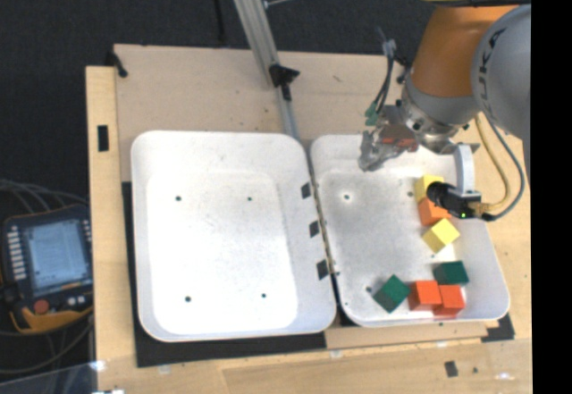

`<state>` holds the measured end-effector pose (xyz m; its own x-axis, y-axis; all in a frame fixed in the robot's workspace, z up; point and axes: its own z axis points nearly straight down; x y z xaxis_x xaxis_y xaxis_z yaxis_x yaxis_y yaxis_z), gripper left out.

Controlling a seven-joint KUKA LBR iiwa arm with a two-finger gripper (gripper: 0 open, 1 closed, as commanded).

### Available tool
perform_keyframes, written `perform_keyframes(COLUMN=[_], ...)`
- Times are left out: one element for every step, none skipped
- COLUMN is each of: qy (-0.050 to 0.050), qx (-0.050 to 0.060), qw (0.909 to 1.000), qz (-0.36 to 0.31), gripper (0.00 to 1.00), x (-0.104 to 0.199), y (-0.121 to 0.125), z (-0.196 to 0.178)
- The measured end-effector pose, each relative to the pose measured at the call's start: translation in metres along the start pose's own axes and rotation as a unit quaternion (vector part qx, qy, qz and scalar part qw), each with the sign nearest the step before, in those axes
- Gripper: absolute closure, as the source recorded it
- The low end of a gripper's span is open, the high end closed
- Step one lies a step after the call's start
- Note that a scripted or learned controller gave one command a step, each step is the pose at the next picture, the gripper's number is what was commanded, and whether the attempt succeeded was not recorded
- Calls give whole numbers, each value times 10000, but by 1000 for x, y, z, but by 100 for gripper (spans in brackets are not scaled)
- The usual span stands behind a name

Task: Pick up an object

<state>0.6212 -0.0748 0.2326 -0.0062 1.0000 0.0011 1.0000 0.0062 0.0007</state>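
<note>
My gripper (374,154) hangs over the far left part of the right bin (375,231), below the orange wrist band. Nothing shows between its fingers. Several blocks lie in that bin. A yellow block (427,188) and an orange block (434,211) sit near the right wall, with a pale yellow block (441,236) just below them. Along the near edge lie a green block (391,292), two orange-red blocks (426,294) (451,298) and a dark green block (451,273). All of them lie to the right of and nearer than the gripper.
The left bin (219,231) stands beside the right one, joined by black clips. A slanted metal pole (259,30) rises behind the bins. A black cable connector (444,197) hangs by the yellow block. A pendant (49,258) rests at far left.
</note>
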Motion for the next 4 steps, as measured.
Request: perform_keyframes(qy=[3,3,2,-4], qx=[5,6,6,10], qw=[10000,10000,10000,10000], qz=[0,-3,-3,3], gripper=[100,100,100,100], x=[36,78,114,150], y=[-34,-69,-93,-115], z=[-9,-13,-15,-3])
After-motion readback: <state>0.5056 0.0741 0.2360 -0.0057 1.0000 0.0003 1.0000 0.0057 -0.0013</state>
